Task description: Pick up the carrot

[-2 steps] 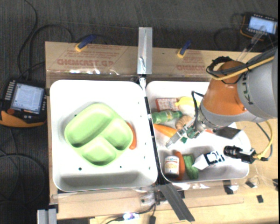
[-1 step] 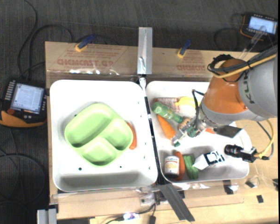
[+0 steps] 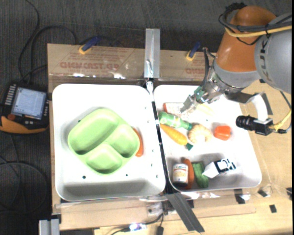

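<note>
Gripper (image 3: pixel 190 103) sits low over the right bin (image 3: pixel 252 153), can't tell its state — nothing visibly held. Carrot (image 3: pixel 173 133) lies just below-left near the divider, green top touching the bread roll (image 3: pixel 198 132) — tight approach.

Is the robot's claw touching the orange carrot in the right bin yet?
Apart. The camera view shows the gripper up near the bin's far side, with bare white floor and a green vegetable between it and the carrot.
</note>
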`<state>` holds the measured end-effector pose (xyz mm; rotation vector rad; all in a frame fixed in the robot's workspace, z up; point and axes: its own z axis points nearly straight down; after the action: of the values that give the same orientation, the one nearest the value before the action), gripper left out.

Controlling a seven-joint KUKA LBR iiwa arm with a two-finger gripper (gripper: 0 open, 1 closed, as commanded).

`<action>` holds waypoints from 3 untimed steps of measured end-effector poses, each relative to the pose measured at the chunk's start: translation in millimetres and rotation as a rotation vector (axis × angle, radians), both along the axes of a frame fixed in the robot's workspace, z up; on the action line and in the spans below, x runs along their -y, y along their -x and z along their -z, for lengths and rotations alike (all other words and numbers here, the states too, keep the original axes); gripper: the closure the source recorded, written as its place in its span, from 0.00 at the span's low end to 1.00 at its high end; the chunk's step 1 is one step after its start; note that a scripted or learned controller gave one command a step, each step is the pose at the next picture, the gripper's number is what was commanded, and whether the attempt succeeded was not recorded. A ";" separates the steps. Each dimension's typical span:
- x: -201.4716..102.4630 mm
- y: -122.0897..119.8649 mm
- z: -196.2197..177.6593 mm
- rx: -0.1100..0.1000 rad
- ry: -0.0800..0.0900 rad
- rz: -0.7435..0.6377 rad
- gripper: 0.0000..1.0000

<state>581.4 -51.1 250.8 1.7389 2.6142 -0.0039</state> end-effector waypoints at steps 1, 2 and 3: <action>0.6 0.2 0.1 -0.001 0.001 0.001 0.00; 0.6 0.2 0.1 -0.001 0.001 0.001 0.00; -23.8 18.3 -80.8 0.000 0.000 -0.104 0.00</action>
<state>563.0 -27.3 331.5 1.6013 2.7008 -0.0032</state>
